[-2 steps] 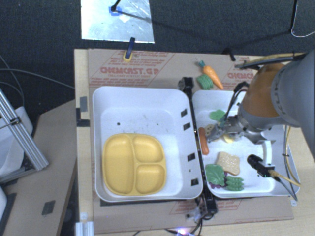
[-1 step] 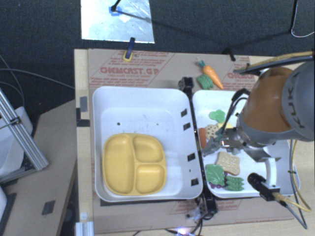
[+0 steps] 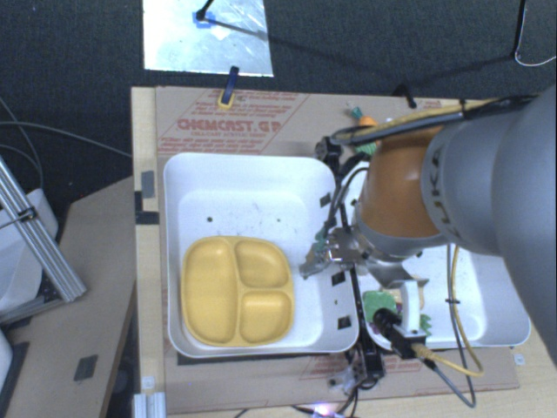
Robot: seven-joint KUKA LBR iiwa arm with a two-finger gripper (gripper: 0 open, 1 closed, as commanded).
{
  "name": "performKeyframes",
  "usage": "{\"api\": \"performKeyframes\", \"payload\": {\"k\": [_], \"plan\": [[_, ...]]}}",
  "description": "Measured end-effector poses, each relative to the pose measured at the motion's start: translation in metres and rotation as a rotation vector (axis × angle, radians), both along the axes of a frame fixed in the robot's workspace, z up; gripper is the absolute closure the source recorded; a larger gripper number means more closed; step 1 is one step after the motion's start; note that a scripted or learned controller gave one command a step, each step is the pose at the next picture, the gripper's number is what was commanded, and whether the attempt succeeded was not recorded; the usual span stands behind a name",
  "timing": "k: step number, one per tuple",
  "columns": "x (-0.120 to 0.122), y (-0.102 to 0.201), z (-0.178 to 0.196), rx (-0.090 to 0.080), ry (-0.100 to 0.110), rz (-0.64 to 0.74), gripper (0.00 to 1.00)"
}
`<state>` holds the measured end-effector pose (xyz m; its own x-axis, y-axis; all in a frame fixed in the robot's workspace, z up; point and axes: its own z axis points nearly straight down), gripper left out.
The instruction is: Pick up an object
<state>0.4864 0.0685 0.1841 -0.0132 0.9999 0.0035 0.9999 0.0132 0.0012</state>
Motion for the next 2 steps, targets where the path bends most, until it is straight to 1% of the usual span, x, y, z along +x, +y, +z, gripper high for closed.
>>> {"api": "performKeyframes", "payload": {"k": [1,2], "plan": [[0.001,-0.006,0.011,-0.002,-0.002,-0.007,1.00],[0.010,0.025,0.180,0.002,-0.018,-0.004,1.00]]}}
